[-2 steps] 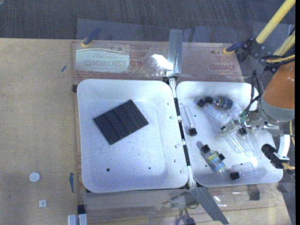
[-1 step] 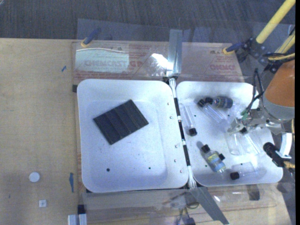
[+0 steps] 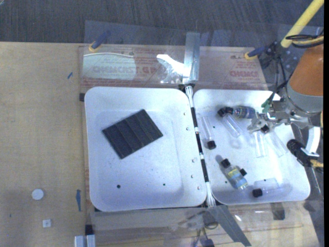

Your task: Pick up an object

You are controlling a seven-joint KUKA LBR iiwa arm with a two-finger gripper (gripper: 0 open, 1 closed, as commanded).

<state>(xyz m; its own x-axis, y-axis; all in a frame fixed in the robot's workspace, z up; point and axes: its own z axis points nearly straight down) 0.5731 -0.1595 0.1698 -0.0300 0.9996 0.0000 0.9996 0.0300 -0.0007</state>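
- Dark grey ribbed rectangular mat (image 3: 132, 133), lying flat and askew in the left shallow white bin (image 3: 97, 189), left of the divider.
- Right shallow white bin (image 3: 298, 192), just right of the divider, strewn with clear plastic vials: black-capped one (image 3: 207, 134) nearest the divider, yellow-labelled one (image 3: 232, 172) below, blue-labelled one (image 3: 236, 111) above.
- Two-finger gripper (image 3: 262, 123), above that bin's right part, farthest from the divider; finger spread impossible to tell.

The left bin (image 3: 103, 189) offers open floor everywhere but its centre, where a dark slatted panel (image 3: 132, 133) lies, while the right bin (image 3: 221, 99) is crowded by small bottles (image 3: 234, 175) and clear tubes (image 3: 207, 133) scattered across its middle and near edge.
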